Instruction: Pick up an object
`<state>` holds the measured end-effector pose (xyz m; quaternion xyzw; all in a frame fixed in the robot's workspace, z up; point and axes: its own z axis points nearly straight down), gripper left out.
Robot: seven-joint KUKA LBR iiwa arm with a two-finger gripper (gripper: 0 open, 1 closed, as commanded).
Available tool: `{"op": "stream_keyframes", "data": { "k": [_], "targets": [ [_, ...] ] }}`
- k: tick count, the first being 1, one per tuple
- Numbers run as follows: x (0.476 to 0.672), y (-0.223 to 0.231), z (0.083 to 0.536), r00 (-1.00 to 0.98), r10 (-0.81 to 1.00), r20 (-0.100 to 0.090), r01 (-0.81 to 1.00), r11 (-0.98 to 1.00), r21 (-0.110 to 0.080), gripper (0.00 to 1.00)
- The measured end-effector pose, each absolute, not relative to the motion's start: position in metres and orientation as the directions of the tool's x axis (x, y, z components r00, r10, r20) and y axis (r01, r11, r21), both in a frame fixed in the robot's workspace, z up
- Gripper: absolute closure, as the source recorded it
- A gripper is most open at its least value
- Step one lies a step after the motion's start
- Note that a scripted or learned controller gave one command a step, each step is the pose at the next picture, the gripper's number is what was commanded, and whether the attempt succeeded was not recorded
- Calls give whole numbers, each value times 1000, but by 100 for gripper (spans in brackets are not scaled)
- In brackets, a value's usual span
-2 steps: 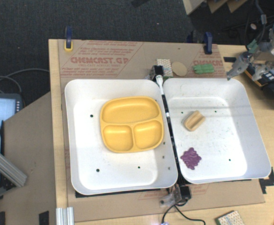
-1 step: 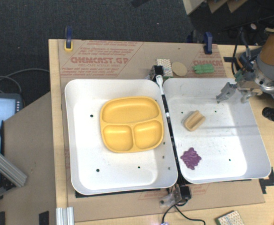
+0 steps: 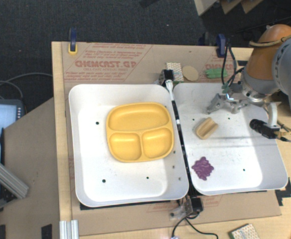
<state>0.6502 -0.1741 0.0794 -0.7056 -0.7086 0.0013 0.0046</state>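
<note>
Spread apart and empty, the jaws of the gripper (image 3: 224, 105) hang low over the far part of the right bin (image 3: 267, 176). Just beside them toward the near side lies a tan block (image 3: 206, 128), tilted, on the bin floor. It looks light and stiff, probably wood or foam, so a pinch across its short sides should hold. A purple bunch of grapes (image 3: 203, 168) sits nearer, lumpy and likely soft. A yellow divided plate (image 3: 139, 131) rests in the left bin (image 3: 85, 153).
</note>
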Motion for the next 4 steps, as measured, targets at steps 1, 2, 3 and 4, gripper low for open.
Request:
{"op": "stream_keyframes", "data": {
  "k": [1, 2, 3, 4],
  "targets": [
    [661, -109, 85, -7, 1000, 4, 1000, 7, -2, 0],
    [599, -127, 84, 3, 1000, 1, 1000, -3, -7, 0],
    [602, -126, 95, 2, 1000, 0, 1000, -2, 2, 100],
    [602, -126, 95, 2, 1000, 0, 1000, -2, 1, 0]
  ]
}}
